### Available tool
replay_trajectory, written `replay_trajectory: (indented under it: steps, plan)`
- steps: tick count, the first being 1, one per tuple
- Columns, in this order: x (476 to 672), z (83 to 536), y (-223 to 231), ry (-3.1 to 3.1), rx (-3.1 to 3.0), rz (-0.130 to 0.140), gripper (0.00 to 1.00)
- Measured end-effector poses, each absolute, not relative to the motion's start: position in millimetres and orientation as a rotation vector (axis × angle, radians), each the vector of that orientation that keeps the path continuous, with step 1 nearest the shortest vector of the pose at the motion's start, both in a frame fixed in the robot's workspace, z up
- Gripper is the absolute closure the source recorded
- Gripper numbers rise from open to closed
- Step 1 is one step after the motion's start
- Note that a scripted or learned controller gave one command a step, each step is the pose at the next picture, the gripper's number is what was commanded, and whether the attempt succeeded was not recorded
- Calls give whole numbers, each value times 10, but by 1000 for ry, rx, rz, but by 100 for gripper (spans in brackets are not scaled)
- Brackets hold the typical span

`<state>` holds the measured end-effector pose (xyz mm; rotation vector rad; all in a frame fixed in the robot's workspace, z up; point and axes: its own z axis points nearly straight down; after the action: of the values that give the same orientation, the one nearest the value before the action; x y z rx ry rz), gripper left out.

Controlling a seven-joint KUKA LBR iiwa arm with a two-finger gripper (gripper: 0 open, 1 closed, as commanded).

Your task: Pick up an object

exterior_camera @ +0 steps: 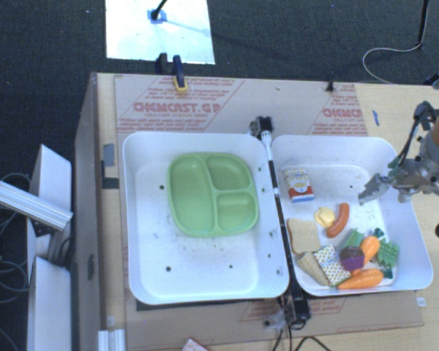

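Note:
The right bin holds several toy foods. A white carton with a red and blue label lies near its left wall. A red sausage lies beside a small yellow piece. Below them are a bread slice, a patterned cracker, a purple eggplant, an orange carrot and a green vegetable. My gripper hangs over the bin's right part, up and to the right of the sausage, with nothing seen in it.
The left bin contains a green divided plate. A black rod runs along the seam between the bins. Cardboard covers the bench behind them. A cable trails at the top right.

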<state>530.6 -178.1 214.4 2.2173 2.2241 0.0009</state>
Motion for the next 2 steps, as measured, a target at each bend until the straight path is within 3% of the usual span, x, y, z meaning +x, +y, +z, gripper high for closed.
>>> replay_trajectory:
  steps: [1,2]
  plan:
    - [4993,854,-1752,2222,2219,1,0]
    - [5003,958,-1752,2220,2217,4,100]
